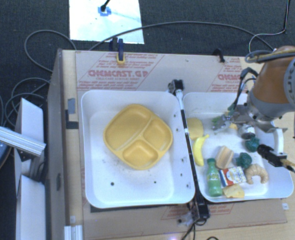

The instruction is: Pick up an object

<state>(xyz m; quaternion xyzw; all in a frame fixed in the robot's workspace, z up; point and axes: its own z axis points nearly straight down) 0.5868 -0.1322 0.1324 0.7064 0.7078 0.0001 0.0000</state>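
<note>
Many small toy foods lay in the right white plastic bin (287, 186), and any one of them could have been the thing to pick up. A yellow plastic banana (200, 149) lay near the bin's left wall, just under a round pale yellow toy (195, 128). A small green bottle (213, 178) lay near the front, with a red and white packet (235, 175) beside it. A tan toy croissant (257, 173) sat to the right of the packet, and a tan bun-like toy (223, 157) sat just above the bottle. Two dark green lumps (244, 159) lay near the arm.

All of these looked light, hard and smooth, so they would likely slip if squeezed at a rounded end. The banana looked best to grab across its thin middle. The bottle looked best to grab across its body.

The left white plastic bin (99, 184) held a yellow plastic plate with three sections (138, 136). It was wide and flat, so it would be hard to grab.

The grey arm with the orange band (275, 86) reached in from the right and bent down over the back of the right bin. The tool (226, 120) hung low there, near the pale yellow toy. I could not tell whether it was wide or narrow, or whether it held anything.

Both bins sat on the brown board bench (137, 71).
</note>
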